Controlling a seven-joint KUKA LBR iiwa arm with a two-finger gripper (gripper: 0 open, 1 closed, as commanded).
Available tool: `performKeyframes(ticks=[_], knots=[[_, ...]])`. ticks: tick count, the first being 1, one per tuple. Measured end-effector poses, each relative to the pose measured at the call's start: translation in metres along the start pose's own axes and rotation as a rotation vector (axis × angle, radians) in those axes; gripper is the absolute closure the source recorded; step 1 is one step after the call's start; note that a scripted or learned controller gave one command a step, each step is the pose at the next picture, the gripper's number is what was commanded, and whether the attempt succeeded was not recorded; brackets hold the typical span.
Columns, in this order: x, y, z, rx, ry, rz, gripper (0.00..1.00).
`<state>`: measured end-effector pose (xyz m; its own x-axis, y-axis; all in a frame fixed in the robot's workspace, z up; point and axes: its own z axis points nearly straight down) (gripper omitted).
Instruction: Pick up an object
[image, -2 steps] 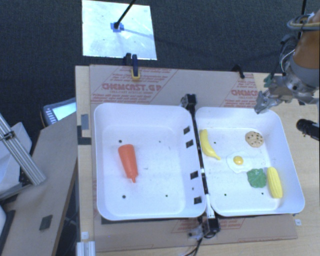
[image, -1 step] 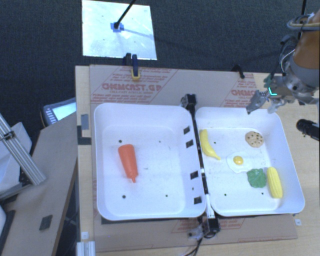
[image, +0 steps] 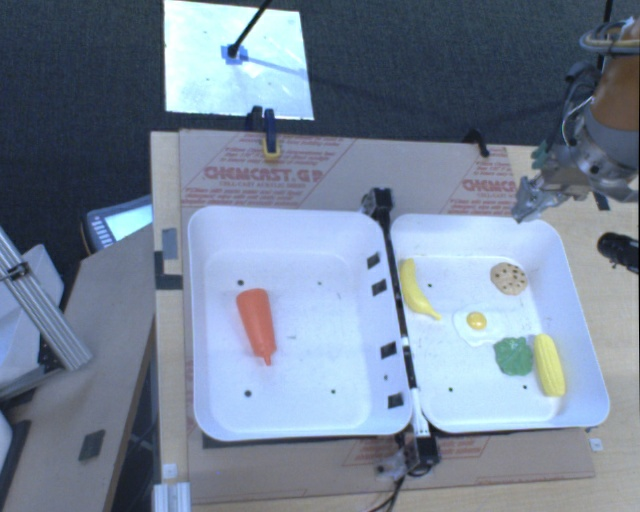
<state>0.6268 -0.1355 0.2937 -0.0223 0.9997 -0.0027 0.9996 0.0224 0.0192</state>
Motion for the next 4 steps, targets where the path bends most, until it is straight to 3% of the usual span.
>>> performKeyframes(ticks=[1, 2, 3, 4], knots=[[-0.076, 0.037, 0.044, 0.017, -0.002, 0.026, 1.00], [-0.072, 0.038, 0.041, 0.016, 0.000, 0.020, 0.00], [-0.020, -0.003, 0.031, 0.018, 0.003, 0.016, 0.00], [-0.022, -0.001, 0.020, 0.013, 0.001, 0.015, 1.00]])
